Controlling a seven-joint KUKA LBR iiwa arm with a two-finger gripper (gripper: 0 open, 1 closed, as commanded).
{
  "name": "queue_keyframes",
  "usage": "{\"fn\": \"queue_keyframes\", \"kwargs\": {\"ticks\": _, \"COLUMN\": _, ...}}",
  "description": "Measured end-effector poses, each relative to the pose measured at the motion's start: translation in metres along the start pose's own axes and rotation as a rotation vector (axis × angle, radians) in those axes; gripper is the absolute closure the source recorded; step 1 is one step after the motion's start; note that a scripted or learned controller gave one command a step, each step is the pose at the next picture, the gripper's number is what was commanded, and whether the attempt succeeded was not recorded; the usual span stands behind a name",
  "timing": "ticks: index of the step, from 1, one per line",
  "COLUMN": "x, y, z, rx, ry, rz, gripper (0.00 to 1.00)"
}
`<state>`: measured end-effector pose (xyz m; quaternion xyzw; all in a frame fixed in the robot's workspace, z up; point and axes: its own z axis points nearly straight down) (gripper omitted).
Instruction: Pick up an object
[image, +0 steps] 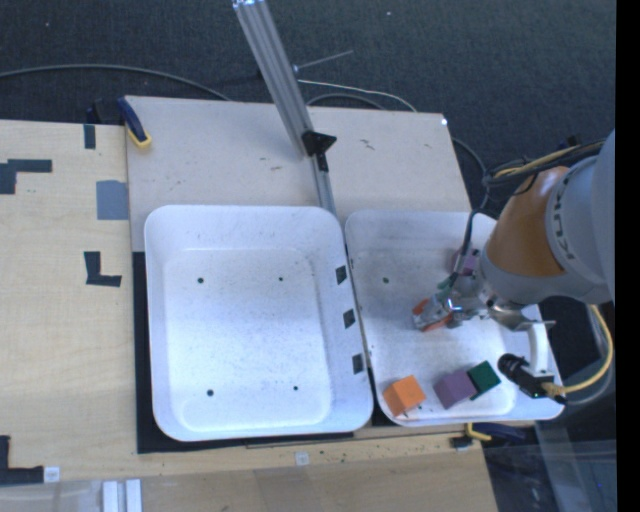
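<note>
Gripper (447, 308) lowered into the right bin (400, 235), finger state not discernible, small red-orange object (431, 318) seen at its tip, orange block (404, 395), purple block (454, 387), green block (484, 377) lined along the near wall.

Claw (437, 313) above right bin (400, 245)

Three small blocks sit along the right bin's near edge: an orange block (404, 395) at left, a purple block (455, 387) beside it, a dark green block (484, 377) touching the purple one.
</note>
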<state>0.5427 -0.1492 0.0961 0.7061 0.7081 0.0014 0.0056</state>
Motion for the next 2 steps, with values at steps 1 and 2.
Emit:
{"fn": "queue_keyframes", "kwargs": {"ticks": 1, "x": 0.066, "y": -0.032, "z": -0.1, "rx": 0.007, "ry": 0.008, "rz": -0.003, "gripper": 1.0}}
{"fn": "queue_keyframes", "kwargs": {"ticks": 2, "x": 0.152, "y": -0.033, "z": -0.111, "rx": 0.012, "ry": 0.009, "rz": -0.008, "gripper": 1.0}}
